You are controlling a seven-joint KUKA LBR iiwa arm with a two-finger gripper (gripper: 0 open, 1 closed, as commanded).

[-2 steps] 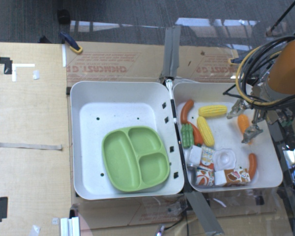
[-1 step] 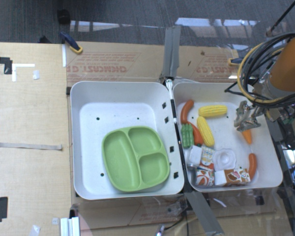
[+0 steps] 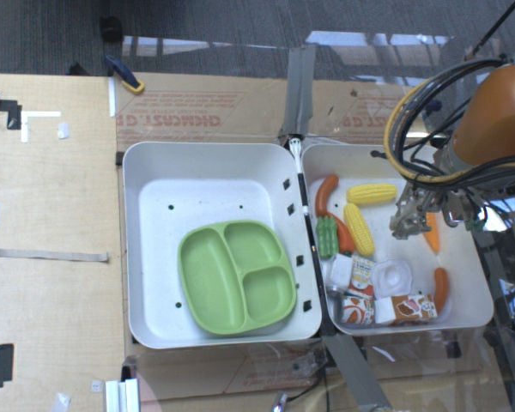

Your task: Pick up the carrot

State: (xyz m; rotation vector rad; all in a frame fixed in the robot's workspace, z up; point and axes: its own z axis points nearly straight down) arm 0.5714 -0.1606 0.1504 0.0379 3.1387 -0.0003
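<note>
Along the right bin's (image 3: 472,269) right wall lies the carrot (image 3: 432,233), orange and tapered, and your gripper (image 3: 408,221) hangs just beside it, toward the bin's middle; whether it is open or closed, you cannot tell. Two corn cobs (image 3: 371,194) crowd the far left side, cartons (image 3: 412,307) the near edge, so the wall limits your room. The left bin carries a green divided plate (image 3: 238,275).

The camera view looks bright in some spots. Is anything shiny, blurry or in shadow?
In the camera view, the right bin looks washed out, almost glowing white; the green plate in the left bin is evenly lit with a soft shadow at its edge; the pincer is slightly blurry beside the carrot; a clear plastic cup shows faint glare.
</note>
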